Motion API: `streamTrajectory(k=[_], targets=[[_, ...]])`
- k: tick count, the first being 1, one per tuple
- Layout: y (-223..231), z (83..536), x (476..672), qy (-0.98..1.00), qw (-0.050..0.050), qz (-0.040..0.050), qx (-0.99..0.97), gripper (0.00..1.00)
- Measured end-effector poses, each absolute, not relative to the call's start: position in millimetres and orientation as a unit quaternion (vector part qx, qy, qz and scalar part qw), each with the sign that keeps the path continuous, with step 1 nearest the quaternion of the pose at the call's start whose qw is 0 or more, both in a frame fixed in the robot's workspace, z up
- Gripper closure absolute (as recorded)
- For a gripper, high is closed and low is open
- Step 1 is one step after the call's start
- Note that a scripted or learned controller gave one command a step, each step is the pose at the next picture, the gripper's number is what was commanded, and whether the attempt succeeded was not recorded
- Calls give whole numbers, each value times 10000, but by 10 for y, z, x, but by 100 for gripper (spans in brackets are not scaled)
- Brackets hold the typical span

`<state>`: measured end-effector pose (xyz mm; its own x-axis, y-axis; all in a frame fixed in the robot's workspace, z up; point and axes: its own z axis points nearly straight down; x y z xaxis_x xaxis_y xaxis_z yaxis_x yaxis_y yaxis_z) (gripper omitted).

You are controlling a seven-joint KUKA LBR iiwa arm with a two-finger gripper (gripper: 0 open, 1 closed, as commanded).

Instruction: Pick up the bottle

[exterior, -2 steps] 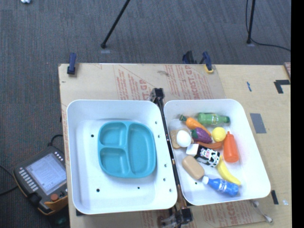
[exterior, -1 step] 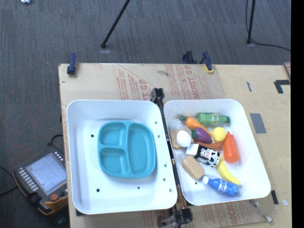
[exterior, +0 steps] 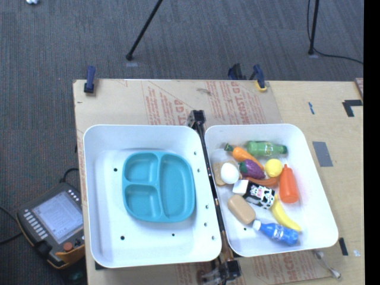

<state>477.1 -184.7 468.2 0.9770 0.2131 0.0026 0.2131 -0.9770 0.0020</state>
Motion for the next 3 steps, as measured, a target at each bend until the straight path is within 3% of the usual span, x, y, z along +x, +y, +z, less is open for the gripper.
streamTrajectory(k=[3], targets=[[-1380,4707,4770,1098,6,13,9939,100]])
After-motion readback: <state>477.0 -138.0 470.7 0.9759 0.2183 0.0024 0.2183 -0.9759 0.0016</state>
